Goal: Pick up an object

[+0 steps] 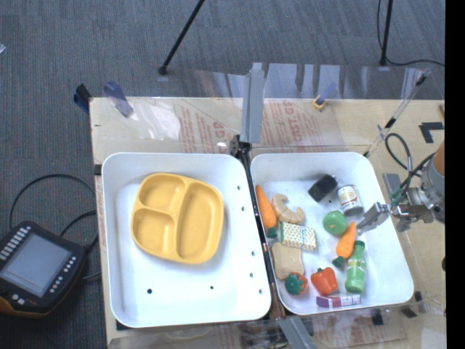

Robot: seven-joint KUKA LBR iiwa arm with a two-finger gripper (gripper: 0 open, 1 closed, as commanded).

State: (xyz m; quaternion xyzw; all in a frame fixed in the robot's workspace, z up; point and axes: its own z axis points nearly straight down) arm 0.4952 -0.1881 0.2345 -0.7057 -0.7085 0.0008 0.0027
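Note:
The right bin [378,173] holds several toy foods. Among them are a long carrot [265,206], a beige pastry [289,210], a black object [322,187], a small can [349,198], a green round fruit [334,222], a short carrot [346,240] and a green bottle [354,267]. There are also a red pepper [324,281], a bread slice [286,259] and a patterned box [298,235]. My gripper [370,219] reaches in over the bin's right rim. It hangs just right of the short carrot and below the can, with nothing seen in it.
The left bin [123,297] carries a yellow divided plate [177,217]. A pink-and-white box [338,301] and a red-green fruit [295,283] lie near the right bin's front wall. Cables [396,151] hang by the arm. A teach pendant [33,264] lies on the floor at the left.

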